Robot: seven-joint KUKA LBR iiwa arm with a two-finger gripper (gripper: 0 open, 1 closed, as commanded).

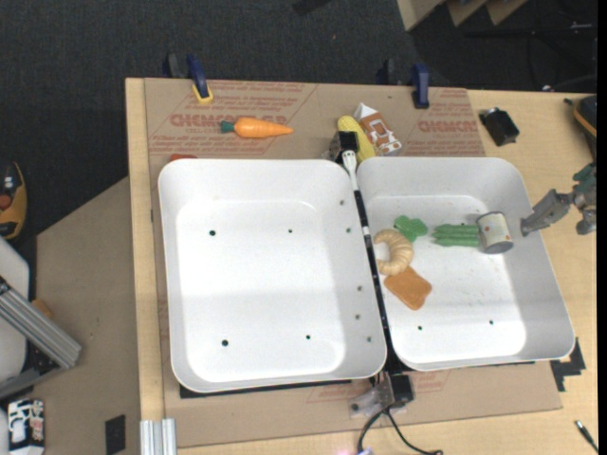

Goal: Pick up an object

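the worktop [142,254] is a brown cardboard sheet printed with faded red lettering along its far edge, too washed out to read with certainty; two white bins sit on it side by side; the left bin [190,197] and the right bin [531,301]; in the right bin lie a green toy [446,233], a small grey can [494,232] touching its right end, a pale croissant-like piece [393,250] and an orange slab [410,289] just below it; beyond the bins rest a toy carrot [258,129], a yellow item [353,133] and a small brown-and-white carton [379,133] whose print is illegible; the claw [555,207] hangs at the right bin's right rim, near the can, grasping nothing visible; whether it is released or clenched i cannot tell
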